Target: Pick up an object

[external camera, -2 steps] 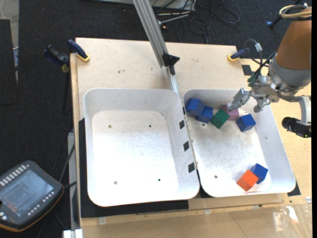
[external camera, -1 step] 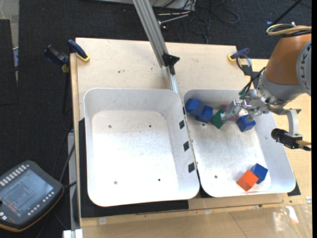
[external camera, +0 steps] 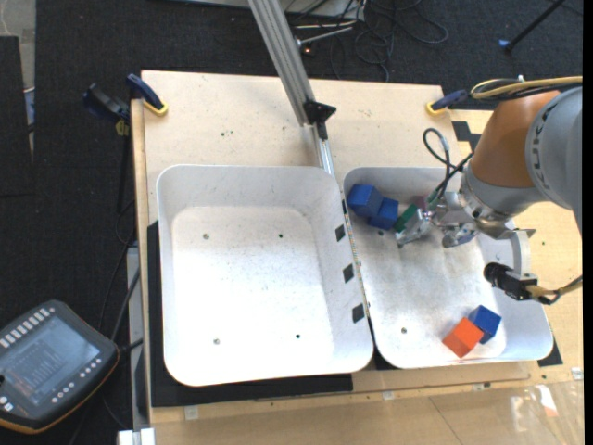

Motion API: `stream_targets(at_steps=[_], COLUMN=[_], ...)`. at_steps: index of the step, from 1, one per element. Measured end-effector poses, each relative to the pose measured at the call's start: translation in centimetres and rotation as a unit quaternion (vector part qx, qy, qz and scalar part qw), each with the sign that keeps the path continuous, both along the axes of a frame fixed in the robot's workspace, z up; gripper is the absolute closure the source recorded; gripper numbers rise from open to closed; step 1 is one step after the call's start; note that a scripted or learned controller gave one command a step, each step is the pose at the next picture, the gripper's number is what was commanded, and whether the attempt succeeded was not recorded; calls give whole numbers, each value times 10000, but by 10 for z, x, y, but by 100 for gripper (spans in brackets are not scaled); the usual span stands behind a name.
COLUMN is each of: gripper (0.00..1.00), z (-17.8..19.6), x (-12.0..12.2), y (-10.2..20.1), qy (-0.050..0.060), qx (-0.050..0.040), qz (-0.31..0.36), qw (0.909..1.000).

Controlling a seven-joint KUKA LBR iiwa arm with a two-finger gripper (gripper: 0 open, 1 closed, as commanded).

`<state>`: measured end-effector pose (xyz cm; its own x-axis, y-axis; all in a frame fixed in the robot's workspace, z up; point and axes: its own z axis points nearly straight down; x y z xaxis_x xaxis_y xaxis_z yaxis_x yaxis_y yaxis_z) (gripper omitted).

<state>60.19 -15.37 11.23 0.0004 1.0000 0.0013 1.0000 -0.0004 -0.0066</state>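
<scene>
Bench (external camera: 232, 109): carrying two white bins side by side. Left bin (external camera: 185, 188): lying left of the right bin. Right bin (external camera: 426, 295): holding all blocks. Arm (external camera: 528, 151): reaching over the right bin's far end. Gripper (external camera: 419, 225): hanging low inside the right bin; jaw state cannot be told. Blue blocks (external camera: 372, 205): sitting at the right bin's far-left corner, just beside the gripper. Orange block (external camera: 462, 338) and small blue block (external camera: 485, 322): touching at its near-right corner.

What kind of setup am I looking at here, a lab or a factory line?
Most likely a robotics lab bench: two white bins on a plywood board clamped at its corners, a teach pendant at the lower left, and loose cables across the dark floor behind.
</scene>
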Motion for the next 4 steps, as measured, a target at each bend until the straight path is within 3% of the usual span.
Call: stream_targets(at_steps=[1,3,4], gripper=[100,100,100], z=[15,142,147], x=[2,9,10], y=[-1,-2,-2], qy=[-45,-79,-48], qx=[-9,-21,-14], qz=[-4,16,14], qw=[10000,10000,10000])
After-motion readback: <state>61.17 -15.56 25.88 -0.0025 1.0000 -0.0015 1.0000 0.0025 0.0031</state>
